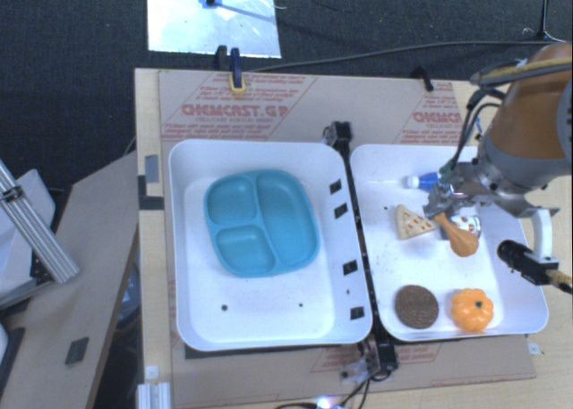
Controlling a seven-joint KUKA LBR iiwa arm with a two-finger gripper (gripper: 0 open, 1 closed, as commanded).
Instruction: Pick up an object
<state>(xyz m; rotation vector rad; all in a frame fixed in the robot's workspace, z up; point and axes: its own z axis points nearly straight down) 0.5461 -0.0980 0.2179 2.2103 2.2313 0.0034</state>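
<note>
Gripper (pixel 450 204) sits low over the drumstick toy (pixel 460 237) beside the cheese wedge (pixel 413 222); jaw state indiscernible. Centre on drumstick alone before closing.

Left bin (pixel 192 246) holds a blue divided plate (pixel 261 222), centre frame; right bin (pixel 380 174) holds a cheese wedge (pixel 413 222), drumstick (pixel 460 238), brown cookie (pixel 417 306), orange pumpkin (pixel 472 309); arm's hand (pixel 450 204) low over drumstick at right; blue-white tube (pixel 422 181) just beside it.
</note>
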